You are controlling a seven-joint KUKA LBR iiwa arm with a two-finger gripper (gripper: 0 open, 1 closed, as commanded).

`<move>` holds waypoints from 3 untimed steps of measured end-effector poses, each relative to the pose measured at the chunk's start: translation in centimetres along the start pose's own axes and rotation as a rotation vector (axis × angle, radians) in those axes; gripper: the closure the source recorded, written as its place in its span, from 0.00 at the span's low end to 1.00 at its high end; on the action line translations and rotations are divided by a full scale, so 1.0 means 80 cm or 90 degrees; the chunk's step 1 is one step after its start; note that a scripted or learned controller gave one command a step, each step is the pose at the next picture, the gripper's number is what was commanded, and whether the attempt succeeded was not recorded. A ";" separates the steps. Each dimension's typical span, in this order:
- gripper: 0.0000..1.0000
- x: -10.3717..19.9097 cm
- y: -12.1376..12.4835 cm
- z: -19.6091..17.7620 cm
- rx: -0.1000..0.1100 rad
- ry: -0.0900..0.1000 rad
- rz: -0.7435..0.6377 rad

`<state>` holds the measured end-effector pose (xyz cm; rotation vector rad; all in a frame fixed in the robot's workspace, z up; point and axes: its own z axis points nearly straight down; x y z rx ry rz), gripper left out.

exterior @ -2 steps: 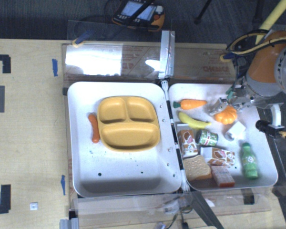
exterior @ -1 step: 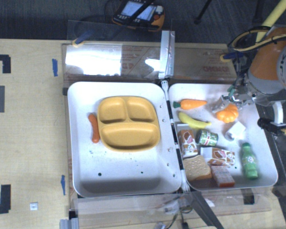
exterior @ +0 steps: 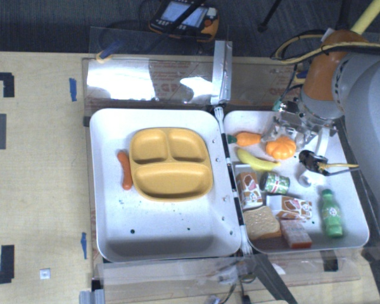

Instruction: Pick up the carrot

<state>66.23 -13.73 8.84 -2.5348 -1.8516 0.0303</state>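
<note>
One carrot [exterior: 247,138], one banana [exterior: 256,161], one pumpkin [exterior: 281,148], one bottle [exterior: 331,213].

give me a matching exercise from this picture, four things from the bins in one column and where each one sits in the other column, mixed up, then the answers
Things:
1. carrot
2. banana
3. green bottle
4. yellow divided tray

Places:
A. near the right bin's lower right corner
B. in the left bin
C. top left of the right bin, beside the small pumpkin
D. right bin, just below the carrot

Pairs: 1-C, 2-D, 3-A, 4-B
</note>
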 end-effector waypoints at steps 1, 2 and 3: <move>1.00 -0.067 0.029 0.000 -0.008 0.014 -0.061; 1.00 0.003 0.001 -0.001 0.002 0.004 0.209; 1.00 0.059 -0.015 -0.121 -0.006 0.010 0.263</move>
